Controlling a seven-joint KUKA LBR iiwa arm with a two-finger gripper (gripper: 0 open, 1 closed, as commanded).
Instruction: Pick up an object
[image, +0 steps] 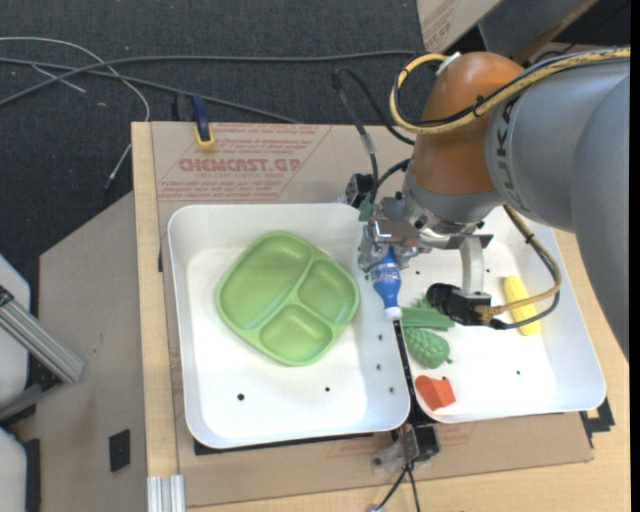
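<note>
Arm (520, 130) enters from 2 o'clock, wrist bent down over the divide between bins; gripper (385, 262) jaw state cannot be told. Blue object (387, 287) lies just beneath it at 6 o'clock. Cardboard (240, 160) at 11 o'clock reads "CHEMCAST GP".

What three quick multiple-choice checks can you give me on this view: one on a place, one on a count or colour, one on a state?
1. Where does the green divided plate lie?
A. In the left bin
B. In the right bin
C. On the cardboard behind the bins

2. How many compartments does the plate show?
A. Two
B. Three
C. Five

3. How does the orange block sit?
A. Held in the claw
B. Stacked on the plate
C. Loose on the right bin's floor near its front edge

Answers: 1 A, the plate rests on the left bin's floor. 2 B, three hollows show. 3 C, it lies apart from the claw, which hangs over the wall between the bins.
</note>
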